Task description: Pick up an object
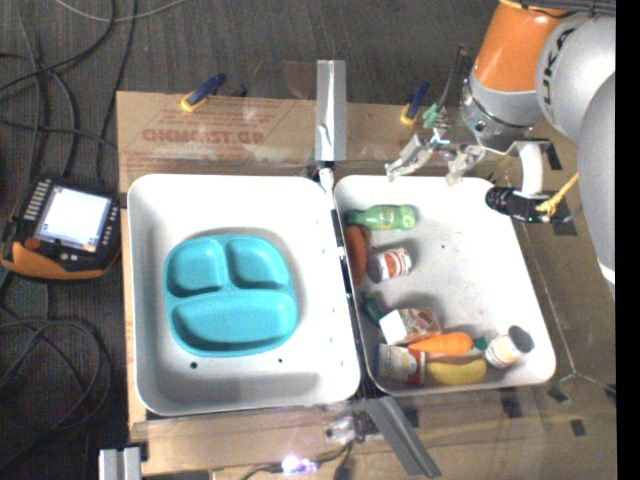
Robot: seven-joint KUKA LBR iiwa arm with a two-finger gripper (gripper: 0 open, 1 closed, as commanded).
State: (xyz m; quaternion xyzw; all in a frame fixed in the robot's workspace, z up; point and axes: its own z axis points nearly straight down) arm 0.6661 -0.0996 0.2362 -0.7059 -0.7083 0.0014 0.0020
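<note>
The gripper (432, 160) hangs above the far rim of the right bin (520, 268), its two fingers spread apart with nothing between them. In that bin lie a green bottle (382, 217), a small red-labelled can (390, 264), a carrot (440, 344), a banana (456, 371), a small carton (410, 323) and a white jar (508, 347), most gathered at the near end. The left bin (140, 268) holds a blue divided plate (232, 294)
</note>
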